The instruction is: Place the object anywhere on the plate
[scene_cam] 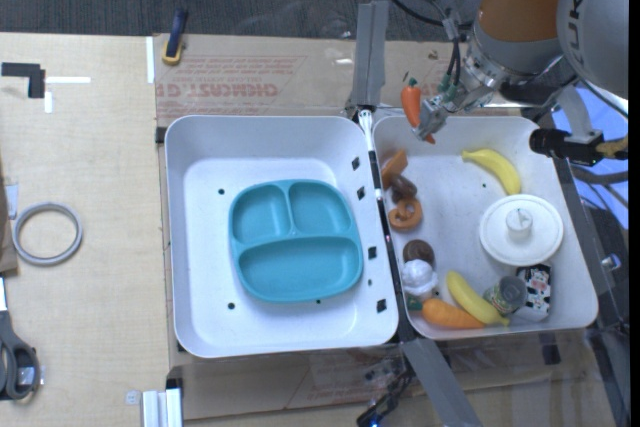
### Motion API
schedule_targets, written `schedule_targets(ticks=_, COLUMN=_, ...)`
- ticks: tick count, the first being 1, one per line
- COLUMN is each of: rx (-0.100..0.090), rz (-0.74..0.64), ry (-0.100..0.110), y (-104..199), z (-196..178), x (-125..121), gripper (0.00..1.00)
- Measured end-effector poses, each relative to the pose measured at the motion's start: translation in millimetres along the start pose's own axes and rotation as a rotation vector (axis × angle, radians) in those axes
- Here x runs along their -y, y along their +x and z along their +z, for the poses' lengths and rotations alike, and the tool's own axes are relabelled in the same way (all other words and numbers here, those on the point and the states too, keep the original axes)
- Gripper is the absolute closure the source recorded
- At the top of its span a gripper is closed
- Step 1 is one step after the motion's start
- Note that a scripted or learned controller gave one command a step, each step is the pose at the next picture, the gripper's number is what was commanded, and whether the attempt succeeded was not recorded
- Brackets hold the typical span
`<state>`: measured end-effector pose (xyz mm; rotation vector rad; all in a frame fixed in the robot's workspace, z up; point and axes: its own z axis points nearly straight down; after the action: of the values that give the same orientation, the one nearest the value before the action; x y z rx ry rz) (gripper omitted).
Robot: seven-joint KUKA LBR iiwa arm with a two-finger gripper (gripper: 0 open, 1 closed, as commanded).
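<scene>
We take the blue plate (296, 240), a three-compartment tray in the left bin (190, 245), as our landmark. Everything loose lies to its right, in the right bin (572, 215).

The gripper (432, 120) hangs over the far-left corner of the right bin, up and to the right of the plate. A small toy carrot (411, 101), orange with a green tip, sits at the gripper, lifted above the bin's rim. It appears pinched between the jaws, but the contact is small and partly masked by the wrist hardware, so we treat the hold as probable rather than confirmed.

We judge the carrot to be light, hollow plastic: stiff, smooth and tapered. A tapered, slick body tends to squirt out of a two-finger pinch. The best hold is across the thick upper section, near the green end, with the jaws square to the long axis.

Other items right of the plate:
- a banana (495, 167) and a second banana (472, 299);
- a white lidded pot (520, 227);
- a second carrot (450, 315);
- a doughnut (405, 213).

None of these touches the plate, whose compartments carry nothing.
</scene>
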<state>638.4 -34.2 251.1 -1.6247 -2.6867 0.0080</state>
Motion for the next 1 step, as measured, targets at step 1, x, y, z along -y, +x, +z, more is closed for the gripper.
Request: schedule_targets(ticks=1, rx=-0.002, rz=-0.237, ry=-0.001, y=54.9, z=62.4, x=-12.1, gripper=1.00)
